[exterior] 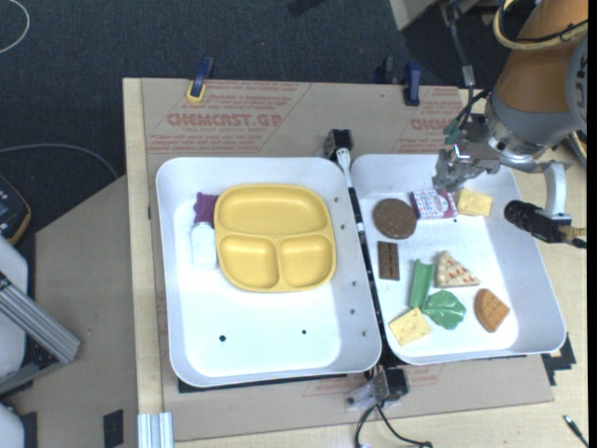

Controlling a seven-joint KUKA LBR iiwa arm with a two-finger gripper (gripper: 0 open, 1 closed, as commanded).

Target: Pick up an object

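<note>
My gripper (451, 177) hangs over the far part of the right bin (532, 278), just above a small pink-and-white packet (433, 203). To the packet's right lies a pale yellow cheese square (475, 203), and to its left a round brown cookie (395, 217). Nearer the front are a brown chocolate bar (388, 259), a pizza slice (455, 271), a green stick (420, 285), a green leaf (444, 308), a yellow cheese wedge (409, 327) and an orange-brown nugget (492, 310). Nothing shows between the fingers.
The left bin (261, 343) holds a yellow divided tray (275, 235), with a white bottle (202, 245) and a purple item (204, 206) at the tray's left. A black rail (357, 227) runs between the bins. Clamps (197, 80) sit at the bench's far edge.
</note>
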